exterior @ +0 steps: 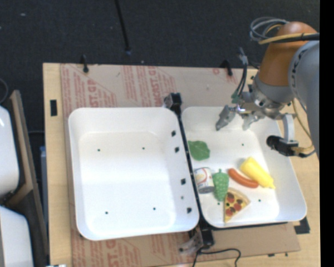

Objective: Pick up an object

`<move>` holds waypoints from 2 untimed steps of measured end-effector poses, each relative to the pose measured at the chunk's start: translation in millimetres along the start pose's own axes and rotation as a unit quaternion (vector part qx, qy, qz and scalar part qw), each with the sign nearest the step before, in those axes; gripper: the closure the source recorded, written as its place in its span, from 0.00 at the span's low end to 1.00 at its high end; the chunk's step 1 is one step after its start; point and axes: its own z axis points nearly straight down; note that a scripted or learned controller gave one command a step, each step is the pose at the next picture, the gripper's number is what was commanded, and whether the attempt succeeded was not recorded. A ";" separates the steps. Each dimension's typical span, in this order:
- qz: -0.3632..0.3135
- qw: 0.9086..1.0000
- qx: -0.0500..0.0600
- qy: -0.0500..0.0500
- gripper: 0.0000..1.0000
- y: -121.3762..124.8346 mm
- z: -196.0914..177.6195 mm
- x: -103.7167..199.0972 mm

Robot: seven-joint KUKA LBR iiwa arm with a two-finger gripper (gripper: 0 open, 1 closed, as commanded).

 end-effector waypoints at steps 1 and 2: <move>0.000 1.000 -0.001 0.000 0.00 -3.0 45.4 4.7; 0.000 1.000 -0.002 0.000 1.00 -1.8 33.7 4.0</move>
